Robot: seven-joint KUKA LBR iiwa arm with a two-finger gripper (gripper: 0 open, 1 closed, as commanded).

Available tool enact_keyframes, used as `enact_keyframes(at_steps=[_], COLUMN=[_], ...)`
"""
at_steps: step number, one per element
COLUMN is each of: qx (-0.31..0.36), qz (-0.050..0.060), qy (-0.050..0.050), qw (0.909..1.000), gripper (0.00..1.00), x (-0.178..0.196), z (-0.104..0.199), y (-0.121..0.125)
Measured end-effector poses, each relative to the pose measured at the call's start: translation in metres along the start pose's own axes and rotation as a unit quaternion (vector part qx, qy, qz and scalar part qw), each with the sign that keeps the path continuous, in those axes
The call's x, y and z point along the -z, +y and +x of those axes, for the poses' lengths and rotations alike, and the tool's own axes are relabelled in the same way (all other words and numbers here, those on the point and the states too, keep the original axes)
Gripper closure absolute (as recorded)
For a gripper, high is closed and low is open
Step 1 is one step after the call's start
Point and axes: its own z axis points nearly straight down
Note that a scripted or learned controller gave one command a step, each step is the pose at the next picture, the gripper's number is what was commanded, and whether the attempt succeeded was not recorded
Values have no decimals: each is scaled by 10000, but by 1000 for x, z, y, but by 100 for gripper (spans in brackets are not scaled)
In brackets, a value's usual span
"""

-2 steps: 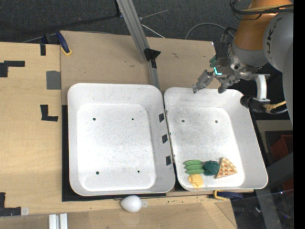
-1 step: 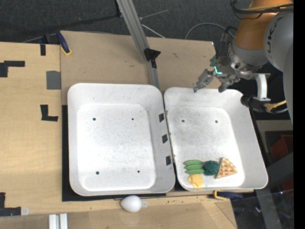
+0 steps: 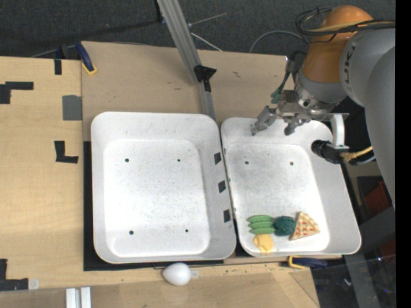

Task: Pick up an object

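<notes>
Several small toy foods lie in the near corner of the right bin (image 3: 334, 191): a green pea pod (image 3: 260, 221), a dark green broccoli piece (image 3: 283, 224), a yellow piece (image 3: 263, 241) and a pizza slice (image 3: 304, 226). My gripper (image 3: 276, 125) hangs above the far edge of that bin, well away from the toys. Its two fingers are spread apart with nothing between them.
The left bin (image 3: 103, 172) sits beside the right one. A white egg-shaped object (image 3: 176, 274) rests on the bench in front of the bins. A grey metal post (image 3: 186, 43) slants in from the top, ending near the bins' far edge.
</notes>
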Motion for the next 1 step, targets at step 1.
enact_keyframes(at_steps=[1], qx=[0], qz=[3], qy=[-2], qw=[10000], gripper=[0], x=[-44], z=[0], y=[0])
